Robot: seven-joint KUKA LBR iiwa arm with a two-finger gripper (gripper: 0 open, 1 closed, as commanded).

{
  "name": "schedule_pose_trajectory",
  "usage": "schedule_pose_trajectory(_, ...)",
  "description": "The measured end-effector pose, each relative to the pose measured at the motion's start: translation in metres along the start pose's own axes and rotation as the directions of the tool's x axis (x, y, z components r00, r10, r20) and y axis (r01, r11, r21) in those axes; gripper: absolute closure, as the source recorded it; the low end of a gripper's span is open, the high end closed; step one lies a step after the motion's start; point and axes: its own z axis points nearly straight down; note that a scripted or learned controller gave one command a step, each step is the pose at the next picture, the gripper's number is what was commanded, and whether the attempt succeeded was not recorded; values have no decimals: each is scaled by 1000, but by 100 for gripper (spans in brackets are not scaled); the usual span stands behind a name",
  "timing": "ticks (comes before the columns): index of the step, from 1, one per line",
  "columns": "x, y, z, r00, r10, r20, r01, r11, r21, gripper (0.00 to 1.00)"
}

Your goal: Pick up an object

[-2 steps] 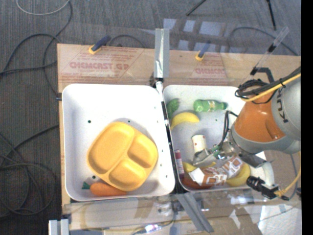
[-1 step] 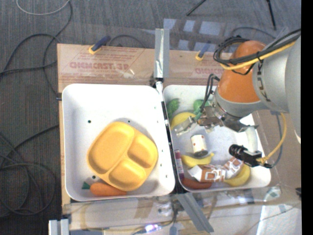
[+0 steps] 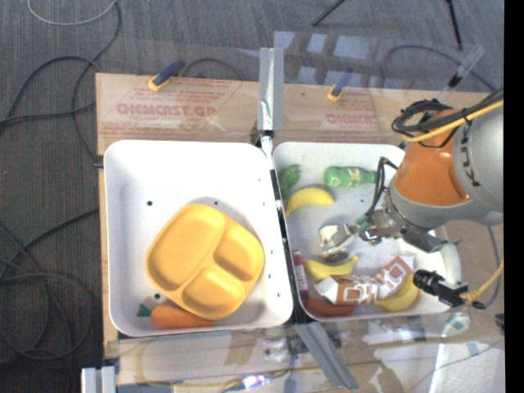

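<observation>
- Gripper (image 3: 334,237) low in right bin (image 3: 446,256), just above small banana (image 3: 334,265); grip state: cannot tell.
- Carton (image 3: 368,289), bigger banana (image 3: 306,199), green bottle (image 3: 348,176) crowd around it.
- Bare floor near bin's right wall.

The left bin (image 3: 123,178) holds a divided tray (image 3: 206,259) with a carrot (image 3: 176,318) at its near edge. In the right bin (image 3: 360,152), a bottle (image 3: 350,176) lies at the far side, a banana (image 3: 309,199) beside it, and a carton (image 3: 364,287) near the front.
</observation>
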Motion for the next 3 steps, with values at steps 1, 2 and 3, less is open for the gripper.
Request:
schedule_pose_trajectory(1,9,-22,41,1000,-15,5,15,1000,-15,0)
schedule_pose_trajectory(2,-16,39,41,983,181,1,-181,983,-12,0)
schedule_pose_trajectory(3,-17,39,31,983,181,2,-181,983,-14,100)
